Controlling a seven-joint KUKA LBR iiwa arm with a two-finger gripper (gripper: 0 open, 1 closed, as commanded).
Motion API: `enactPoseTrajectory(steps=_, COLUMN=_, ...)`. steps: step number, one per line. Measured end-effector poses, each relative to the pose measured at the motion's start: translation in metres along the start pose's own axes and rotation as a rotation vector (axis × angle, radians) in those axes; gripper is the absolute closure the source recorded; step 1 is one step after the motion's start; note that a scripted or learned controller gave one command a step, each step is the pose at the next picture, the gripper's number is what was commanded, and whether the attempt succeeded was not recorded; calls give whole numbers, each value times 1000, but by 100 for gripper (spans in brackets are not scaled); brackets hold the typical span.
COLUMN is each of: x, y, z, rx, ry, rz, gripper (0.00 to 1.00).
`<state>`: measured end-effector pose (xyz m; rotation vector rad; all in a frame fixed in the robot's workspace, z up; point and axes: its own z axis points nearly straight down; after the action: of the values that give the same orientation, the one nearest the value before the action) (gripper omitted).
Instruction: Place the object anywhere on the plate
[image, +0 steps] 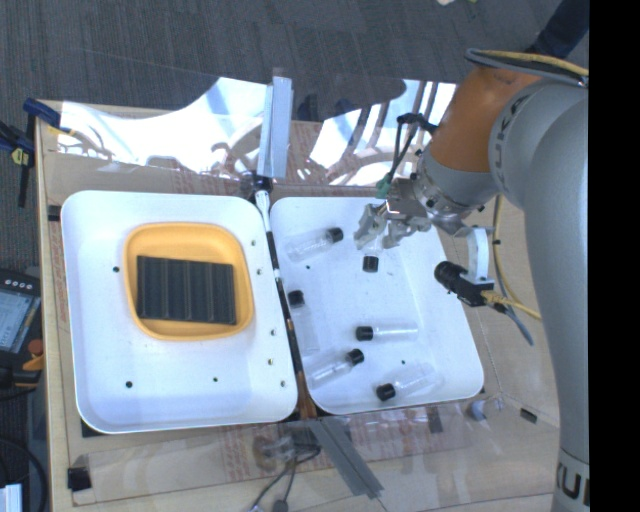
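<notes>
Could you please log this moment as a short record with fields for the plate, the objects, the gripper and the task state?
plate: yellow plate with a dark ribbed insert, in the left bin
objects: several clear vials with black caps lying in the right bin, e.g. one near the top and one near the bottom
gripper: over the upper part of the right bin, nothing visibly between its fingers
task state: no vial on the plate yet

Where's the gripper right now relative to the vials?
In the camera view, the gripper sits over the upper part of the right bin, right of the top vial and just above a small black cap.
</notes>
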<state>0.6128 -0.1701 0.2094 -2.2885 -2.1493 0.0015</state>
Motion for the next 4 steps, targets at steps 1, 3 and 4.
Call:
enactPoseTrajectory(steps=1, x=0, y=0, z=0, rx=0, ry=0, rz=0, gripper=0)
enactPoseTrajectory(steps=3, x=0, y=-21, z=5, rx=2, ry=0, rz=-498, gripper=0)
enactPoseTrajectory(steps=4, x=-33, y=-27, z=4, rx=1, ry=-1, rz=-612, gripper=0)
